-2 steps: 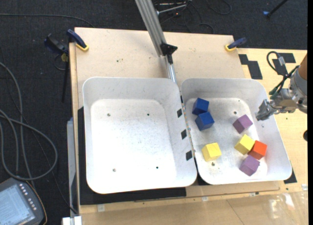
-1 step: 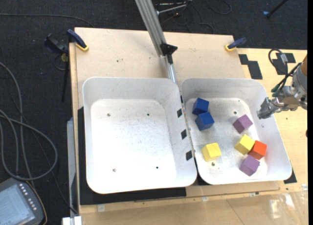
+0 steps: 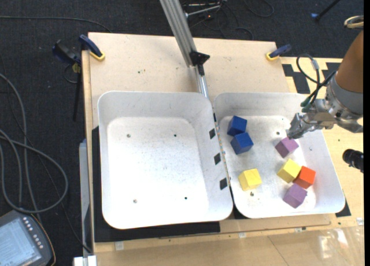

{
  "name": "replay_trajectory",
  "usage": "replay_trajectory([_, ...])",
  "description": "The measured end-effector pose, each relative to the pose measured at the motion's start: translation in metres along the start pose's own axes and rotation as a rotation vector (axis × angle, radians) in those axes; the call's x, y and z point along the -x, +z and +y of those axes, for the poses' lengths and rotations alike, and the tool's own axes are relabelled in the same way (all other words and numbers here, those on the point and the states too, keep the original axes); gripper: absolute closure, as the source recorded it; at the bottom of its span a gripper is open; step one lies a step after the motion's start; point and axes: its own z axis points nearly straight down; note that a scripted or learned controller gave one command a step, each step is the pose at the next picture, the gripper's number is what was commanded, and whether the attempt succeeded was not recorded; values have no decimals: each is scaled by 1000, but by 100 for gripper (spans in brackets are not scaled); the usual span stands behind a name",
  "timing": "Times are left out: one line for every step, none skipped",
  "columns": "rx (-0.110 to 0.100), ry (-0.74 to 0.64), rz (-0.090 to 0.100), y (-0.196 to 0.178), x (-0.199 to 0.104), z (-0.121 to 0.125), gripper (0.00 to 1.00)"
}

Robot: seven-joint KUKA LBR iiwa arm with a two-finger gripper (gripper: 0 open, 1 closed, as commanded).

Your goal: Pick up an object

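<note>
The gripper (image 3: 296, 127) hangs low over the right bin (image 3: 324, 201), with its tip just above and beside the purple cube (image 3: 286, 147) that lies in the middle-right part of this bin. How far the fingers are apart, and whether anything is between them, I cannot tell, because the tip is small and dark against the white floor. I take this purple cube as the likely target, and all other places I give from it. Just below it, toward the near rim, a yellow cube (image 3: 289, 170) and an orange cube (image 3: 306, 176) touch each other, and a second purple cube (image 3: 295, 195) lies a little further down. To its left, well apart, two blue cubes (image 3: 239, 135) sit close together, and another yellow cube (image 3: 251, 178) lies down-left. The left bin (image 3: 110, 143) stands beside, across the shared rims. In my judgement the main risk is that the tip seems to stand off the cube's centre, toward its upper corner, so a closing could push the cube aside or turn it instead of catching it. The cube also lies rotated, so the grip may meet corners and slip.
</note>
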Motion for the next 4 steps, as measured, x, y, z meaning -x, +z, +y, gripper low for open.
replay_trajectory([-1,0,0,-5,-47,2,100])
replay_trajectory([0,0,1,-8,-104,10,100])
replay_trajectory([-3,-1,1,3,-166,14,100])
replay_trajectory([-1,0,0,-1,-214,11,100])
